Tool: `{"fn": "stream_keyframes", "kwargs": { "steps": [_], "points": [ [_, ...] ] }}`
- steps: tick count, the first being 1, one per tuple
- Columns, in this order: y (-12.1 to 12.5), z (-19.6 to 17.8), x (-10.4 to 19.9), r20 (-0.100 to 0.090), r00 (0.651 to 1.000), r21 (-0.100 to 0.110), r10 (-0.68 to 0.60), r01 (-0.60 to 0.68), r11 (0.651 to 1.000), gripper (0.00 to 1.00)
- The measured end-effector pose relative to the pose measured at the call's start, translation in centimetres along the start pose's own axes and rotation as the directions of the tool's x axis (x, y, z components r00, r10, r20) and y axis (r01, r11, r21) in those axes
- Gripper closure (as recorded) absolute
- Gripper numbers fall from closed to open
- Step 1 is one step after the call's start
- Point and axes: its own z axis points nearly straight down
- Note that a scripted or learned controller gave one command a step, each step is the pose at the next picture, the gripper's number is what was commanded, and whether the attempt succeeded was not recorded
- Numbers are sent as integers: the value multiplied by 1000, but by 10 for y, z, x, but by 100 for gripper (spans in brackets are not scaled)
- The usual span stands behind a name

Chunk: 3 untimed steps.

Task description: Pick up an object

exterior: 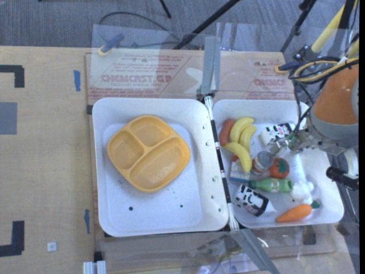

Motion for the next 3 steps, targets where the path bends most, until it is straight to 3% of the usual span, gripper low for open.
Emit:
{"fn": "stream_keyframes", "kwargs": {
  "steps": [1, 2, 3],
  "points": [
    [33, 0, 13, 1, 999, -1, -32, 32, 999, 0],
    [34, -8, 13, 2, 1000, -2, -29, 30, 1000, 100],
    [34, -8, 13, 2, 1000, -2, -30, 30, 1000, 0]
  ]
}}
